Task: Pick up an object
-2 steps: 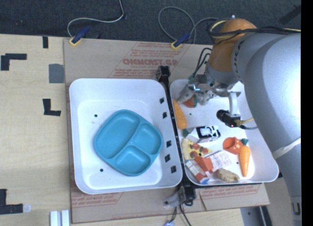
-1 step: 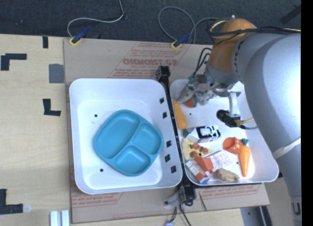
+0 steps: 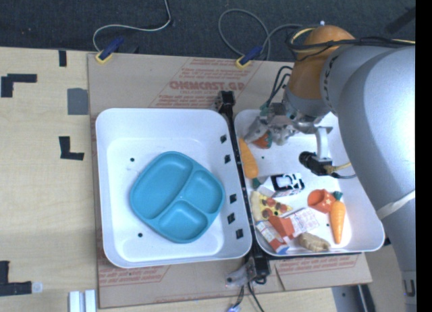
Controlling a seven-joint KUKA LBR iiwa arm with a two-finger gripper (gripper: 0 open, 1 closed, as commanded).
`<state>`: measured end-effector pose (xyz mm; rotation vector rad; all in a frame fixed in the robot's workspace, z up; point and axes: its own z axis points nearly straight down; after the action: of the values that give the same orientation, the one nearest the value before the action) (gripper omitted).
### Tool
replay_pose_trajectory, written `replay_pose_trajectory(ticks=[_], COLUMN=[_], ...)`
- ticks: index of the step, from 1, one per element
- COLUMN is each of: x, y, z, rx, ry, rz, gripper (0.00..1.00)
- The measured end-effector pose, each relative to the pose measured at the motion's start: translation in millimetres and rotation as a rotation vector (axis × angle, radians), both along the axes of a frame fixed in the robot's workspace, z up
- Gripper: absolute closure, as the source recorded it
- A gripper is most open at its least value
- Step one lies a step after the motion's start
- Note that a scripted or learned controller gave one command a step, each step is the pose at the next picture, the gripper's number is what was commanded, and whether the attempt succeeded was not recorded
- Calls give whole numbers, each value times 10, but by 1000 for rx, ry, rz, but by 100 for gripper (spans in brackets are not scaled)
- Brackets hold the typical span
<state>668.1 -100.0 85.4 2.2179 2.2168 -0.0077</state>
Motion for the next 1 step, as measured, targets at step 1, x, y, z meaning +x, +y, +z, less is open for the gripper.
replay_pose_trajectory(ticks=[1], x=[0], y=[6], z=[2], rx=[-1], ry=[0], rz=[-1], gripper=[0])
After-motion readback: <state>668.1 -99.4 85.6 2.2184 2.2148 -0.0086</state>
